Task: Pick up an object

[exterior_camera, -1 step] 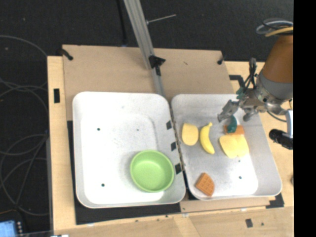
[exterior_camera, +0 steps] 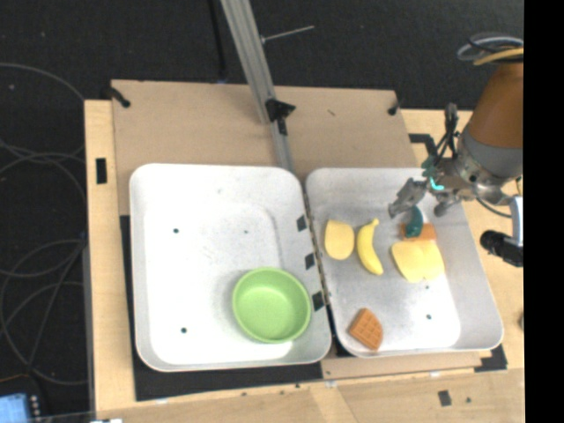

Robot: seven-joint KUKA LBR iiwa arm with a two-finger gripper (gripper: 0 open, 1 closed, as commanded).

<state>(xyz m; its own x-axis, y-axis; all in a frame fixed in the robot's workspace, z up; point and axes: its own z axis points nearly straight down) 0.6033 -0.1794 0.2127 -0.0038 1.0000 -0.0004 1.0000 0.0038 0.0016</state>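
The claw [exterior_camera: 425,203] hangs spread and empty in the approach step, just above the small teal and orange object [exterior_camera: 414,228] beside the banana [exterior_camera: 369,248]; next it must descend and close.

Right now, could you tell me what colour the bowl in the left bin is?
Light green bowl, in the camera view.
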